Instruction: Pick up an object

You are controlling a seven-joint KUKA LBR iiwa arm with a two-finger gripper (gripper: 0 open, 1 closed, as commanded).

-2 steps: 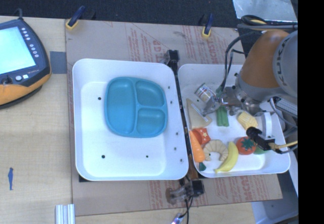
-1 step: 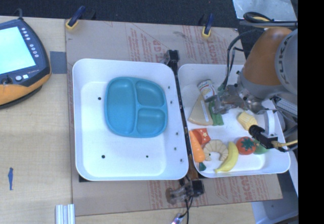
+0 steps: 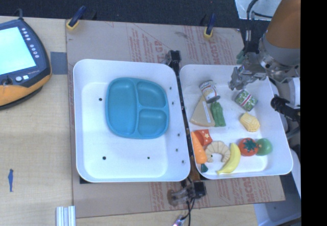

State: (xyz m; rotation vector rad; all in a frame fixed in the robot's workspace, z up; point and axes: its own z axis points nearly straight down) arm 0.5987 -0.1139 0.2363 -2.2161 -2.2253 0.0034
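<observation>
Pale wooden worktop [image 3: 36,138] is seen from above, covered in the middle by a sheet of brown cardboard [image 3: 133,41] on which two shallow white bins are set side by side.

From the right, the grey arm with its orange band [image 3: 286,15] is extended over the far corner of the right bin [image 3: 278,166]. Its hand [image 3: 240,81] is held low above the bin floor, just beside a small green and white packet [image 3: 246,99], which lies slightly nearer the viewer. Nothing is seen between the fingers, so no object is judged to be held; whether the fingers are spread or closed cannot be told at this size.

Other toy foods are scattered in the same bin: a small tin [image 3: 207,88], a wedge of cheese [image 3: 201,114], a green pepper or pickle [image 3: 218,114], a corn cob [image 3: 250,122], a tomato [image 3: 249,147], a banana [image 3: 231,160], a shrimp [image 3: 217,151] and a carrot [image 3: 198,149].

In the left bin [image 3: 87,117], a blue divided plate [image 3: 137,107] is laid. At the far left of the worktop, an orange-edged control tablet [image 3: 18,61] is rested.

The step in hand is judged to be the approach, before any grasp. For the next move, the hand would need to be centred over one object, likely the packet, lowered around it and closed, with neighbouring items left undisturbed.
</observation>
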